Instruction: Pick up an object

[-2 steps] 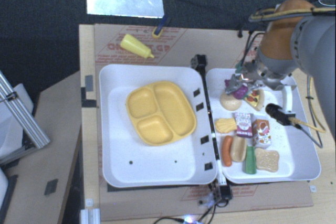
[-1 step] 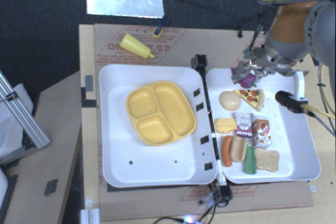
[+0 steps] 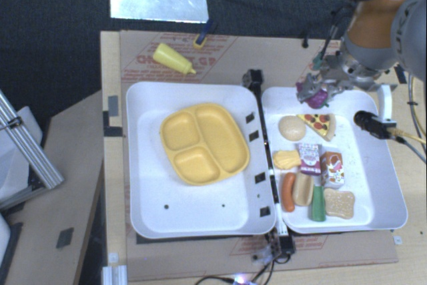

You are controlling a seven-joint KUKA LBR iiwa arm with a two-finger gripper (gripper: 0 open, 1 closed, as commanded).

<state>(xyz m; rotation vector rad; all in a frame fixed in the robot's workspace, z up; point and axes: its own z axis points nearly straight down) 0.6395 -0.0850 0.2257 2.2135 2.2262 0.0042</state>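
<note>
The pincer (image 3: 319, 91) hangs over the far edge of the right bin (image 3: 383, 163), and a small purple object (image 3: 319, 98) sits at its tip; it looks gripped between the fingers, though the view is too coarse to be sure it is lifted rather than resting on the bin floor. The other candidates lie nearer the camera than the pincer: a pizza slice (image 3: 318, 124) just beside it, a round bun (image 3: 291, 128) next to that, then a purple carton (image 3: 309, 158), a red carton (image 3: 332, 169), a sausage (image 3: 288, 191), a green bottle (image 3: 317, 203) and a toast slice (image 3: 339, 203). The left bin (image 3: 147, 210) holds a yellow divided tray (image 3: 203, 143). A yellow bottle (image 3: 173, 58) lies on the desk (image 3: 220, 53), well apart.
</note>
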